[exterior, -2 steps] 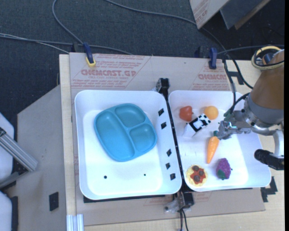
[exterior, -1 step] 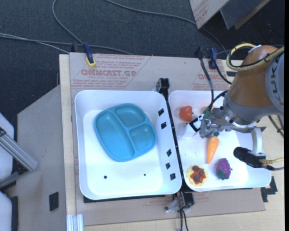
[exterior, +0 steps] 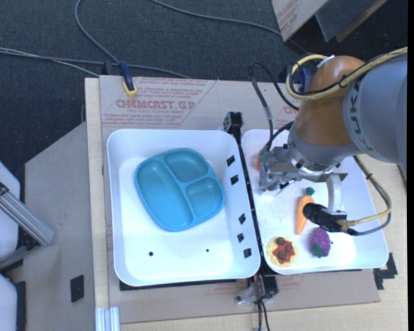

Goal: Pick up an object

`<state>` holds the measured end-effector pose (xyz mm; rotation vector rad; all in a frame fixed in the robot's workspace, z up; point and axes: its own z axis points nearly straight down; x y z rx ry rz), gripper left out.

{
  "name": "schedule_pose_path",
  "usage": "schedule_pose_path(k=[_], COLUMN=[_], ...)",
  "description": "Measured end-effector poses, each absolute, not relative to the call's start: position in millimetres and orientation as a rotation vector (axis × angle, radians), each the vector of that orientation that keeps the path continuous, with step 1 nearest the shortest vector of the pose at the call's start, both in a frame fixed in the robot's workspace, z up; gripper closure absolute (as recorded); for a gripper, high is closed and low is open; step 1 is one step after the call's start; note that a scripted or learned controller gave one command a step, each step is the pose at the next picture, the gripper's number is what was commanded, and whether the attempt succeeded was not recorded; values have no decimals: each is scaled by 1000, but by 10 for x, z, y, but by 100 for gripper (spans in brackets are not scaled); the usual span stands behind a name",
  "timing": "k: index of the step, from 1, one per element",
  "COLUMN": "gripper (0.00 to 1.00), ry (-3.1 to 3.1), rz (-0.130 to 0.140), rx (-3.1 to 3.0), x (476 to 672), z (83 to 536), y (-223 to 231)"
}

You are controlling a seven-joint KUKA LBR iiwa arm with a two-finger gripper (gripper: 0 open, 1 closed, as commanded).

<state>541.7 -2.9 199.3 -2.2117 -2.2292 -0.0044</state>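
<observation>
A: Camera view, left to right: "CHEMCAST" (exterior: 155, 103) is printed on the board, and a blue divided plate (exterior: 180, 188) is seen in the left bin (exterior: 123, 213).

B: And the right bin (exterior: 369, 255)?

A: The gripper (exterior: 275, 174) is lowered at its left side; its state cannot be told. A toy carrot (exterior: 302, 214) lies near, probably light, stiff and smooth; its thick middle is judged best grasped.

The arm (exterior: 362, 97) runs off the frame's right edge and covers the upper part of the right bin (exterior: 369, 258). A reddish thing (exterior: 258, 160) beside the gripper (exterior: 273, 184) is mostly hidden. Cardboard (exterior: 297, 13) is cropped at the top.
</observation>
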Motion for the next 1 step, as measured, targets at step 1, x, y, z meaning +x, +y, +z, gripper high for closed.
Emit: schedule_pose_path(k=[1], gripper=[100], ry=[-2228], rz=[-4], rx=[-2214], x=[5581], z=[2018], y=[415])
